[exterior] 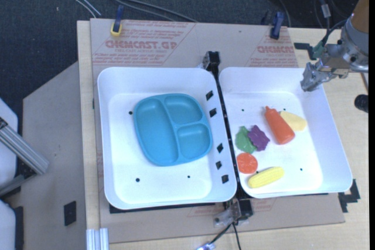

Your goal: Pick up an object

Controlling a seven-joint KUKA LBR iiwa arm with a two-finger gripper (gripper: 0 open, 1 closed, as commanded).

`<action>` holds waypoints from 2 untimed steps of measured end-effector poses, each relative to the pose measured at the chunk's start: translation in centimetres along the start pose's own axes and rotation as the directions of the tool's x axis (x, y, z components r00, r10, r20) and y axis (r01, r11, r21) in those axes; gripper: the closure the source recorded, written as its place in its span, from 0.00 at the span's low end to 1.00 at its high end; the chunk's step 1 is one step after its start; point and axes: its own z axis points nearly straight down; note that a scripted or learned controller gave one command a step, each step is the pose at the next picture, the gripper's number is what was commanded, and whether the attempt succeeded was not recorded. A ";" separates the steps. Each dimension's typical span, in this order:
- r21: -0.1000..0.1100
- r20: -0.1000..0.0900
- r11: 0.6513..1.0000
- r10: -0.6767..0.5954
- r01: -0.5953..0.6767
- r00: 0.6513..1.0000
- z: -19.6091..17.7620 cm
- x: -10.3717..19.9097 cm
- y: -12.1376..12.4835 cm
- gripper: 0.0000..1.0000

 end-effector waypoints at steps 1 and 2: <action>0.000 -0.001 1.000 -0.001 0.001 1.000 1.2 4.2 -0.7 1.00; 0.000 -0.001 1.000 -0.001 0.001 1.000 2.5 8.9 -1.2 1.00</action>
